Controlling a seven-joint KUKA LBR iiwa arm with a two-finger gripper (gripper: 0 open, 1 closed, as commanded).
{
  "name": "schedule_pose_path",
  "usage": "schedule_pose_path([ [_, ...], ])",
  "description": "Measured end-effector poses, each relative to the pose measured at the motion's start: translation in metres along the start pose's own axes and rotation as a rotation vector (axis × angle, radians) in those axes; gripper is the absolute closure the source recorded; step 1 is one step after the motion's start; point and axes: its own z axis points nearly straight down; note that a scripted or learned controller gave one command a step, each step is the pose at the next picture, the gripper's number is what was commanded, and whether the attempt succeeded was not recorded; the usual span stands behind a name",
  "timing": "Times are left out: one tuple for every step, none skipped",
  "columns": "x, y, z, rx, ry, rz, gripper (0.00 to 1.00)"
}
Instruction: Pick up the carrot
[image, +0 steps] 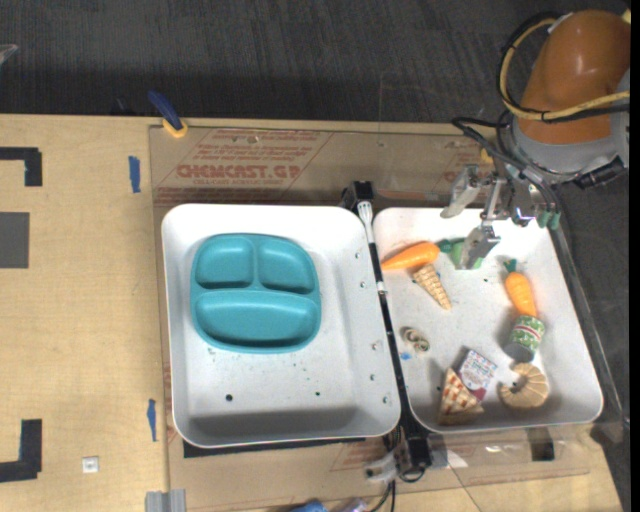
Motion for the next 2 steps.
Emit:
schedule_pose_path([
  [-0.006,-0.054,0.064,-0.004,0.003,-0.697,0.00],
  [0.033,-0.100,0.127,-0.005,0.005,-0.871,0.00],
])
